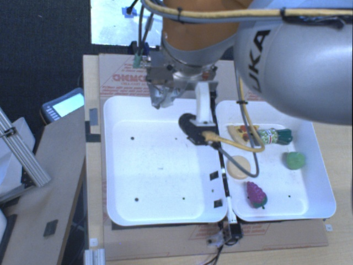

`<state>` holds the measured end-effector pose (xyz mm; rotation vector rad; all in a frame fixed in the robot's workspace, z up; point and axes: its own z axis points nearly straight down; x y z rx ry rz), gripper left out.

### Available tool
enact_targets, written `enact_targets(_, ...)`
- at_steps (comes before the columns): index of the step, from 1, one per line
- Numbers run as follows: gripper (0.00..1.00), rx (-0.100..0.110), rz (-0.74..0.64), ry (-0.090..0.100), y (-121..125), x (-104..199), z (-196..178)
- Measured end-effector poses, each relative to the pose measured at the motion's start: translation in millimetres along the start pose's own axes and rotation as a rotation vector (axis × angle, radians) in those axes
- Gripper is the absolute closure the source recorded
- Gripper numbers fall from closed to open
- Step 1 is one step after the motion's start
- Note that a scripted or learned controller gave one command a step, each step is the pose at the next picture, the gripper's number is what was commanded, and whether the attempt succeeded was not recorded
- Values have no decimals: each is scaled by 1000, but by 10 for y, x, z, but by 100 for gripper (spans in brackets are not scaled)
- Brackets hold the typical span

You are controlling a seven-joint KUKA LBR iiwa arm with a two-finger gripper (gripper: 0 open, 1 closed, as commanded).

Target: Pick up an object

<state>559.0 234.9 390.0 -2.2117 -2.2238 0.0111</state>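
Camera view: right bin (pixel 317 189) holds bottle (pixel 270 136) (lying), ball (pixel 294 160).

Even overhead light, fairly bright; white bins (pixel 165 214) near blown out. Arm (pixel 298 54) up close was soft, slightly blurred. Faint shadows.

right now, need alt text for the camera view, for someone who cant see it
A grey KUKA arm reaches in from the right, its gripper over the left bin. The right bin holds a bottle, green lump, tan disc and purple toy.
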Motion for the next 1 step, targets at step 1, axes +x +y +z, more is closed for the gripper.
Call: enact_targets(1, 100, -9, -2, 4, -651, 8, -184)
